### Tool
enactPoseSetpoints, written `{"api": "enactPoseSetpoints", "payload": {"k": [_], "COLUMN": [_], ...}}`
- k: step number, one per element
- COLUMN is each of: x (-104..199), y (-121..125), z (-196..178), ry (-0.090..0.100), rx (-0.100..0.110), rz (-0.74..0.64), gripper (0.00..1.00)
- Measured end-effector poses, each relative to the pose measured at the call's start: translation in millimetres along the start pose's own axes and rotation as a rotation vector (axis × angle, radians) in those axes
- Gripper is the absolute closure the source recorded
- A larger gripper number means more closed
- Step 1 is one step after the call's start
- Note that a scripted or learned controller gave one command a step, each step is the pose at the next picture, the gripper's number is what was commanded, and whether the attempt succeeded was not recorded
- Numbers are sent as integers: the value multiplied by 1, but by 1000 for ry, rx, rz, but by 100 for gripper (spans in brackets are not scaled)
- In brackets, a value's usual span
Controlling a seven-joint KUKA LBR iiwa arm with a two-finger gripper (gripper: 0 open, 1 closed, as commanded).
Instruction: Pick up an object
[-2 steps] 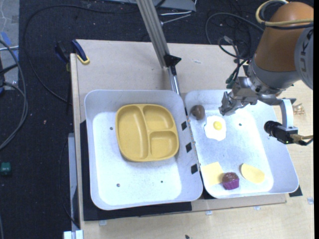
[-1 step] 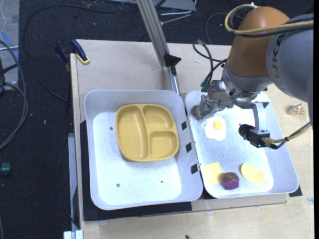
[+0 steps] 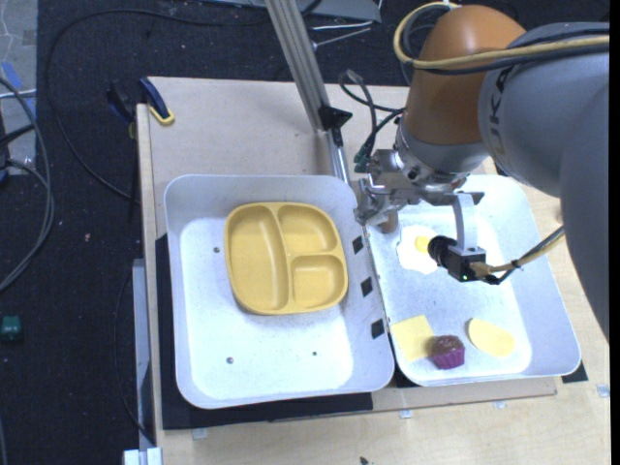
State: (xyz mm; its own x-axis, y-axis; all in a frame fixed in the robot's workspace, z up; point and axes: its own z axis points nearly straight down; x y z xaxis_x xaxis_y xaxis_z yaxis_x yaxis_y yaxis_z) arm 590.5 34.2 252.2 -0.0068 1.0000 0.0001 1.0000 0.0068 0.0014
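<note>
My gripper point(image 3: 383, 213) hangs low over the far left part of the right bin point(image 3: 542, 260), close to the wall between the two bins. Just to its right lies a white fried egg with a yellow yolk point(image 3: 418, 250), partly covered by a black part of the wrist. Toward the bin's front are a yellow square slice point(image 3: 411, 337), a small purple piece point(image 3: 447, 352) touching it, and a yellow oval piece point(image 3: 491, 337). Nothing is seen held.
The left bin point(image 3: 194, 289) holds a yellow divided plate point(image 3: 286, 257). A slanted metal pole point(image 3: 300, 56) rises behind the bins. The arm's grey body and orange band point(image 3: 465, 46) cover the right bin's far side. Cables trail from the wrist.
</note>
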Motion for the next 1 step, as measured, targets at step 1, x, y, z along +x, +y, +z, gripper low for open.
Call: {"api": "enactPoseSetpoints", "payload": {"k": [1], "x": [57], "y": [10], "z": [21], "ry": [0], "rx": [1], "rz": [-1], "gripper": [100]}}
